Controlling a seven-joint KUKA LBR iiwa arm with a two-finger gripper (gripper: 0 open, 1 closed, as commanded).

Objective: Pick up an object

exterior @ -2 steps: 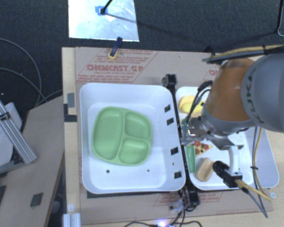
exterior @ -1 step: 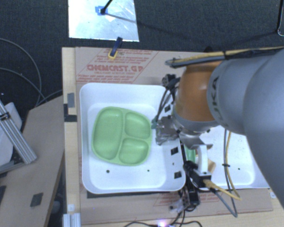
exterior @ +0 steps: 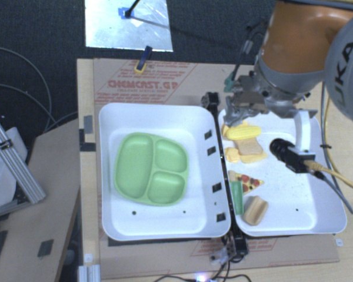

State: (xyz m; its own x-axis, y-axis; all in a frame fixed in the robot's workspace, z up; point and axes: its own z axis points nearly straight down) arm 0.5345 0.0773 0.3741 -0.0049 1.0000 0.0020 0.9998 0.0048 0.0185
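My gripper (exterior: 237,120) hangs over the far left corner of the right bin (exterior: 294,201). Just under and in front of it lies a yellow corn cob (exterior: 243,133), and whether they touch is unclear. A tan slice of bread (exterior: 252,148) and a small yellow piece (exterior: 231,155) sit beside the cob. Nearer the front of the same bin are a pizza slice (exterior: 248,182), a green stick (exterior: 237,197) along the left wall, and a tan bread roll (exterior: 255,210).
The left bin (exterior: 109,204) holds a green divided plate (exterior: 150,168). A black hinged divider (exterior: 219,157) runs between the two bins. The arm's big orange and grey body covers the right bin's far side.
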